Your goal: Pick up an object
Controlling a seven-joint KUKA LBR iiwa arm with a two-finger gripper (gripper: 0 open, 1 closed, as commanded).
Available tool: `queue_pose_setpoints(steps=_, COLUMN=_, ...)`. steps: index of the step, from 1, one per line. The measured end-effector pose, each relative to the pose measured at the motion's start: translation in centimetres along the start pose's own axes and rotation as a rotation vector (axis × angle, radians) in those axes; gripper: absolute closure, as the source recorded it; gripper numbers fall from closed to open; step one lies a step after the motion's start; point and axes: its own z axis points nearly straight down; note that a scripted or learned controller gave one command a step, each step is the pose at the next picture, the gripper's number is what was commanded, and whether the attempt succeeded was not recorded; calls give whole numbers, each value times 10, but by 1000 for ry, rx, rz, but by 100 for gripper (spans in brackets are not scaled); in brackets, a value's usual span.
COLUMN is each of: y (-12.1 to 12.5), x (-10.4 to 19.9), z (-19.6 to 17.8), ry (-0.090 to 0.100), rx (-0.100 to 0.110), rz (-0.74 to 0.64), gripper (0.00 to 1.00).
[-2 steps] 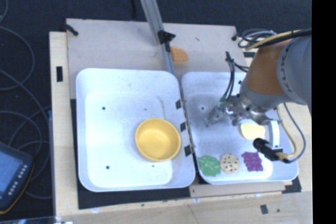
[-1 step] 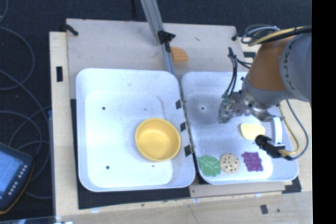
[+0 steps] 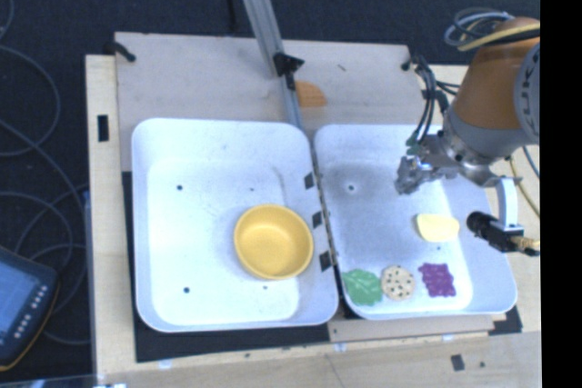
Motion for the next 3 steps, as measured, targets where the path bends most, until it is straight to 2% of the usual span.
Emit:
queue_pose_setpoints(steps=1, y=0, x=7, z=-60, ry=1, rx=-1, rz=-8, gripper=100)
queue_pose_setpoints(steps=2, y=1, x=7, z=-62, ry=2, rx=6, rz=-9, gripper=100)
queue_pose_setpoints(steps=3, y=7, x=50, z=-53, ry=1, rx=8, rz=-9, gripper=100)
